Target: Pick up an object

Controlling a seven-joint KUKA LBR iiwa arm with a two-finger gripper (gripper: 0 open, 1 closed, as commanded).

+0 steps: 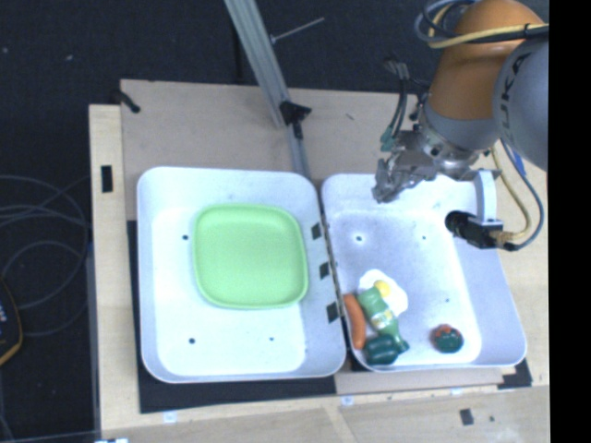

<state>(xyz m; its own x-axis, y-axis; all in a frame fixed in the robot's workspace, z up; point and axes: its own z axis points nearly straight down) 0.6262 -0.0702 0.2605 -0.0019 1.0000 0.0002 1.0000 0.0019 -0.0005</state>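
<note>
Left bin (166, 247) — green plate (249, 255); right bin (480, 275) — toy food pile (377, 317).

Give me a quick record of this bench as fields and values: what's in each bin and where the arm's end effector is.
left bin: shallow white bin holding a pale green square plate
right bin: shallow white bin with items clustered at its near edge
near-left corner items: orange carrot-shaped toy, white and yellow toy, green toy, dark green toy
lone item: small round dark teal and red toy
end effector: above the right bin's far edge, apart from the items
</note>
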